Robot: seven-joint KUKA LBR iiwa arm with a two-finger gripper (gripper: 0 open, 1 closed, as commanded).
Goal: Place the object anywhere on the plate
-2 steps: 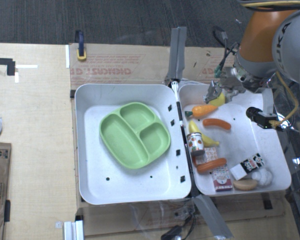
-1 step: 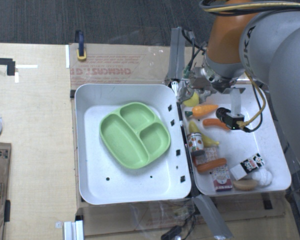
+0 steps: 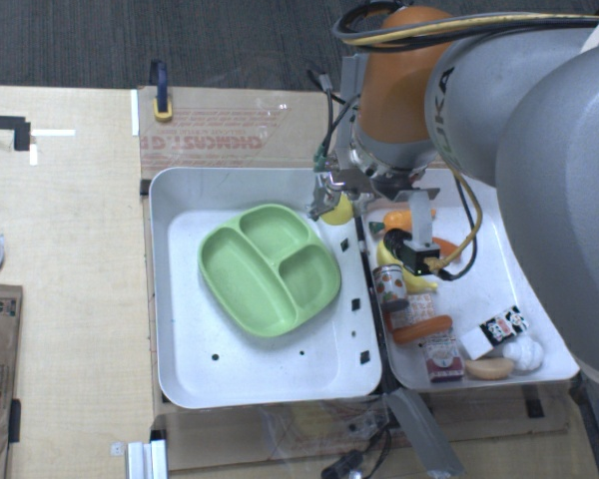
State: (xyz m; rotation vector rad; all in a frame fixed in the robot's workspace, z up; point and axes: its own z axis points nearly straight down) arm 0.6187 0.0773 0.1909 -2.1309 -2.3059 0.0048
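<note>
The robot's claw hovers at the back right corner of the left bin, closed on a small yellow object, just beside the green three-compartment plate lying in that bin.

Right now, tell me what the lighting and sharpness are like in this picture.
Camera view: even, soft light; the green plate throws only a faint shadow on the left bin. The bin's white floor is bright but not blown out. The arm, nearest the lens, looks large and slightly soft, while the plate and the small items in the right bin are fairly sharp. No motion blur evident.
</note>
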